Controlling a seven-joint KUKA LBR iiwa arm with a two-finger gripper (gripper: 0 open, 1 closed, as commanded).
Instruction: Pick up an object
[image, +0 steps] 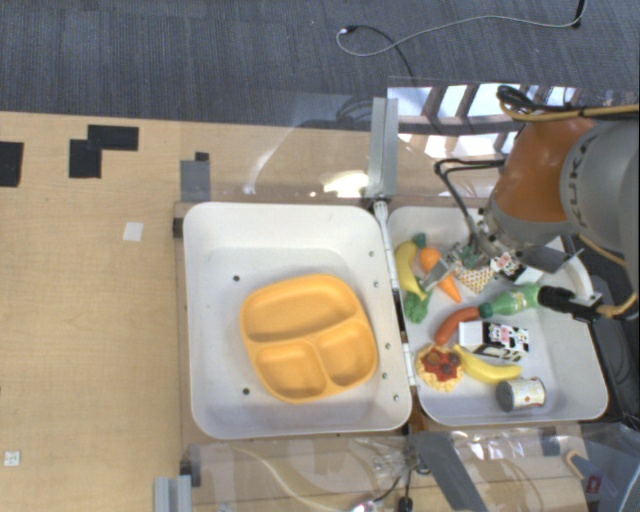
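My gripper (466, 262) hangs low over the back of the right bin (575, 395), right above a small cluster of toy food. Under and beside it lie an orange ball (428, 258), a carrot (451, 289) and a pale checkered piece (476, 277). Whether anything is between the fingers is hidden by the wrist. A yellow corn-like piece (404, 264) and a green toy (416, 303) lie along the bin's left wall. A green bottle (510, 300) lies just to the gripper's front right.
Nearer the front of the right bin lie a red sausage-like toy (457, 322), a black-and-white box (506, 340), a banana (487, 367), a red-and-yellow piece (438, 367) and a grey can (522, 393). The left bin (215, 300) holds an orange divided plate (250, 320).
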